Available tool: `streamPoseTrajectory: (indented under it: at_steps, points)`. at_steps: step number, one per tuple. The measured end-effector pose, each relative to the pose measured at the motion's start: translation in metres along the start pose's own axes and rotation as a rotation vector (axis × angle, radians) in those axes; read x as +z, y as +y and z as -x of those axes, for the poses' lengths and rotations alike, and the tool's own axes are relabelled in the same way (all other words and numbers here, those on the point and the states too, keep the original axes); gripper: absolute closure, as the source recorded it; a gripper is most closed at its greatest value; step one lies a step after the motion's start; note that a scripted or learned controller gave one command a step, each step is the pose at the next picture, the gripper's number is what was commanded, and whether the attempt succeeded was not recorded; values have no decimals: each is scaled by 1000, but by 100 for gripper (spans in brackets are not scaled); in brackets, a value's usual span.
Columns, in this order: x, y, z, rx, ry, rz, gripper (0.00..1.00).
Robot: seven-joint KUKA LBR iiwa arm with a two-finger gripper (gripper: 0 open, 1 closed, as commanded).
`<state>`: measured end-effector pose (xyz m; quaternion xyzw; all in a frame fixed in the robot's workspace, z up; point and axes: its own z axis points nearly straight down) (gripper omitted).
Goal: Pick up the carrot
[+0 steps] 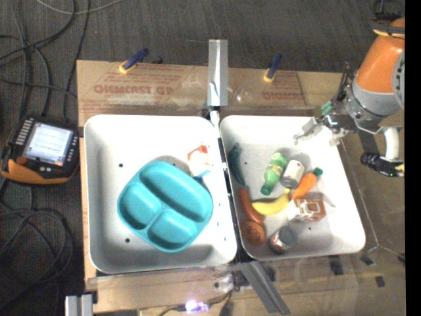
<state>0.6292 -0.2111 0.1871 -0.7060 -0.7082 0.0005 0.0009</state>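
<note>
So from the overhead camera you've got two white bins side by side on the bench. The left bin (99, 176) has a teal divided plate (166, 205) sitting in it, tilted a bit, and a small red-and-white packet (199, 160) just off the plate's 1 o'clock corner, near the divider wall.

The right bin (348, 236) is where all the clutter is. The carrot (306, 183) lies roughly mid-bin, slightly toward 3 o'clock, orange body with a green tip pointing up toward 1 o'clock. It's touching or very nearly touching the small can (293, 170) at its 10 o'clock, and the green bottle (273, 172) sits just beyond that. A banana (272, 206) is at the carrot's 8 o'clock, and a clear packet with a red label (309, 209) lies right below the carrot at 6. Over by the left wall there's a sausage (248, 214) and a dark green thing (235, 165) I can't really identify. Another can (281, 239) is down near 6 o'clock of the bin.

The gripper (314, 130) is up at the bin's 1 o'clock corner, well apart from the carrot, nothing between its fingers. Honestly can't tell whether the fingers are spread or closed, too small and blurry.
</note>
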Motion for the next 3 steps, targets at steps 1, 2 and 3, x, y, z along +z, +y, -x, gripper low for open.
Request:
streamPoseTrajectory:
  at_steps: [1, 2, 3]
  points:
    - [89, -58, 1, -124, 3, 4, 0]
    - [80, -58, 1, -123, 3, 5, 100]
    - [12, -63, -20, -53, -1, 0, 100]
